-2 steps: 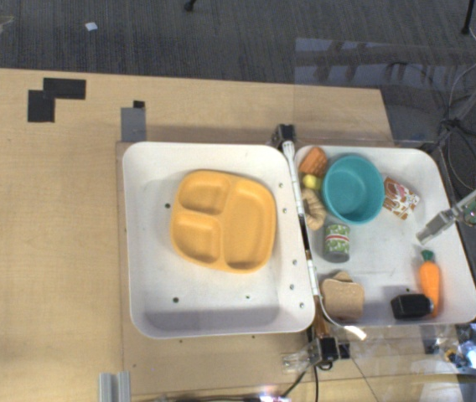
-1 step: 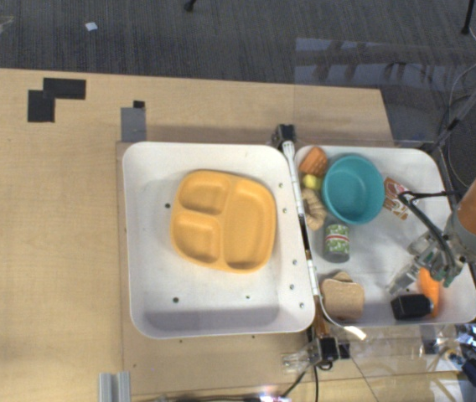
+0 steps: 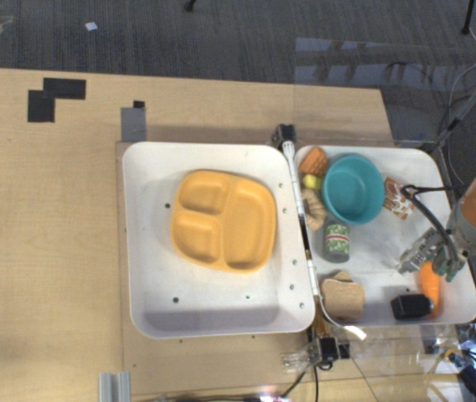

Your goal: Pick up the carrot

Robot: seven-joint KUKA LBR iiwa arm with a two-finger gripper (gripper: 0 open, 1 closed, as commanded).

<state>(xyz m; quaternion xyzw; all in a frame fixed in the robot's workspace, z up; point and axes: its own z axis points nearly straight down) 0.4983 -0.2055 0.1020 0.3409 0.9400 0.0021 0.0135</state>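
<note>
low by the right bin's front wall, my gripper [image 3: 429, 256] sits on the carrot [image 3: 430, 285], grip state unclear; the black block [image 3: 411, 306] alongside could foul a lift.

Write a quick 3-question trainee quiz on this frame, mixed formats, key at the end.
1. True or false: the yellow divided plate lies in the same bin as the teal bowl.
2. Multiple choice: the carrot lies nearest which part of the right bin? A) the far left corner B) the middle C) the near right side
3. Fill in: the small black object sits just to the ____ of the carrot in the camera view.

Key
1. False: the plate is in the left bin, the bowl in the right one.
2. C, with the end effector right by it.
3. Left.
</note>
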